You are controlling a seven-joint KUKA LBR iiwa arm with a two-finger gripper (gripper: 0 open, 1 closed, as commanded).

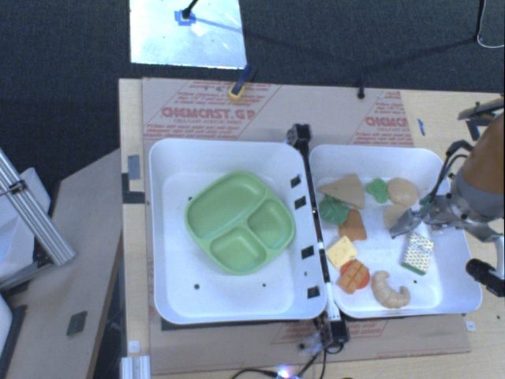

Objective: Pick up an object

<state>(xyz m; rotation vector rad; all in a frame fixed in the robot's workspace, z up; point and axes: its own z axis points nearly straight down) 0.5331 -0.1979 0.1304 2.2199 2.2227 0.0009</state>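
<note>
Claw (410, 226) over food-filled right bin (442, 164) — left bin (170, 160) holds tray (239, 222).

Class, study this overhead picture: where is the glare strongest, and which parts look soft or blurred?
Camera view: the strongest glare sits on the shiny metal sheet at the top; both white bins are evenly lit with faint shadows; the small toy foods look soft, and the arm at the right edge is slightly blurred.
</note>
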